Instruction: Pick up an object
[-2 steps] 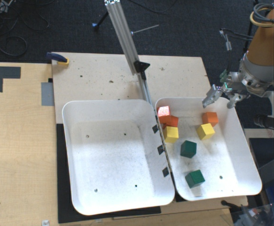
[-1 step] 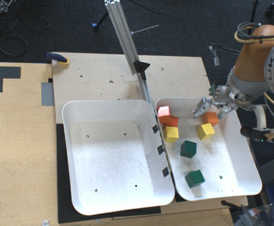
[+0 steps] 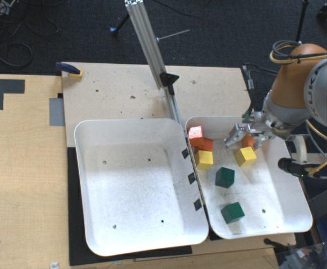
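Camera view puts both white bins in front of me, and all the blocks I can see sit in the right bin. My arm reaches in from the right, and its gripper hangs over the far part of that bin. I cannot tell whether it is released or clenched; the metal parts blur together there. An orange block sits right at the gripper, partly hidden by it, and a yellow block lies just beside it toward me. I can't confirm anything is grasped. Against the bin's left wall I see a pink block, another orange one and a second yellow block clustered together. Two green blocks lie nearer me, apart from each other.
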`<state>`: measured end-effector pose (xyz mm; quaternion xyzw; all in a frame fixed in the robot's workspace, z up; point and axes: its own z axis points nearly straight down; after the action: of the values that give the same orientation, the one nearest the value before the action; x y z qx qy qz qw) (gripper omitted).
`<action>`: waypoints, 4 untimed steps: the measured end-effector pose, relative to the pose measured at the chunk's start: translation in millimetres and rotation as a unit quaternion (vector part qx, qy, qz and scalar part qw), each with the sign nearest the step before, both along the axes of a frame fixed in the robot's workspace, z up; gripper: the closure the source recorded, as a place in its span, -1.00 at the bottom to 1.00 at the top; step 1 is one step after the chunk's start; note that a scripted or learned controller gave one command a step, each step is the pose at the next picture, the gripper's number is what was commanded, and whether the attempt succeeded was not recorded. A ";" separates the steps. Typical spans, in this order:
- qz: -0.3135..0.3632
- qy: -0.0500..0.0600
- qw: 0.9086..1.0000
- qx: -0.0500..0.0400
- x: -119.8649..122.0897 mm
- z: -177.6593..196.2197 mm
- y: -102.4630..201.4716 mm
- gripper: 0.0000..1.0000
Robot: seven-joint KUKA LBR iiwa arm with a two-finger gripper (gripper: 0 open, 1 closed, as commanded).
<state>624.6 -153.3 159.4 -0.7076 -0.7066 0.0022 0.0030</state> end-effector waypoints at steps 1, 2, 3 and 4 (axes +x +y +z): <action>0.000 -0.006 1.000 -0.002 -0.7 -37.6 -4.6 -1.00; -0.002 -0.008 1.000 -0.002 0.5 -24.8 -5.6 1.00; -0.003 -0.004 1.000 -0.001 -2.8 18.9 -10.2 1.00; -0.002 -0.006 1.000 -0.001 -4.3 82.3 -14.5 1.00</action>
<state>620.3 -167.8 241.7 -0.7089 -0.7053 -0.0012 -0.0023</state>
